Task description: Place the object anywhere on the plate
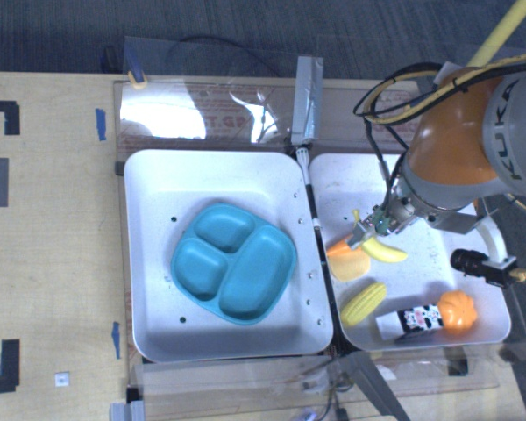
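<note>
Blue plate [235, 261] in left white bin [149, 191], wooden bench [53, 235], grey carpet [202, 7]

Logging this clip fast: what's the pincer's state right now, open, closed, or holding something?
Pincer: low in the right bin, at the banana and orange piece; open or closed cannot be told.
</note>
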Robot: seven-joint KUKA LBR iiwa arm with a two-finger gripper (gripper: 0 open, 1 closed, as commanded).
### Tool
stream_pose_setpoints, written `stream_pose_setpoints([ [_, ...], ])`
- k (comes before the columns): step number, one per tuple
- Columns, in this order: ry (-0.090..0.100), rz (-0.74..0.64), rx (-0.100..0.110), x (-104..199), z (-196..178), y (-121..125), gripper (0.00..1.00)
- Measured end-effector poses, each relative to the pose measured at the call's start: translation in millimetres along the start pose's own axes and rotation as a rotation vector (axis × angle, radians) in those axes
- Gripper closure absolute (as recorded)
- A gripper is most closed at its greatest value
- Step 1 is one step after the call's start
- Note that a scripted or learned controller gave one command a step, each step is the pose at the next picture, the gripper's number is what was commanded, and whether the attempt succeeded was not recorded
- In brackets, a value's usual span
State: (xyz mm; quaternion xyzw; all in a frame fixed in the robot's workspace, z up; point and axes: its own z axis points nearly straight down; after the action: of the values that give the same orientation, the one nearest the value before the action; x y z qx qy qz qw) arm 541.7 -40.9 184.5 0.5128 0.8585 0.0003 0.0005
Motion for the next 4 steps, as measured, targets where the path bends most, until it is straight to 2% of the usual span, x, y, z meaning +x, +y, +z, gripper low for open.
stream_pose_setpoints([
  [1,-0.002,-0.021,-0.002,34.1,0.0,43.6,1.0],
  [2,-0.002,-0.02,-0.002,33.7,-0.2,43.4,0.0],
  [3,-0.005,-0.022,-0.007,33.7,-10.8,44.9,1.0],
  [4,-0.002,-0.213,-0.005,72.0,-30.6,117.7,1.0],
])
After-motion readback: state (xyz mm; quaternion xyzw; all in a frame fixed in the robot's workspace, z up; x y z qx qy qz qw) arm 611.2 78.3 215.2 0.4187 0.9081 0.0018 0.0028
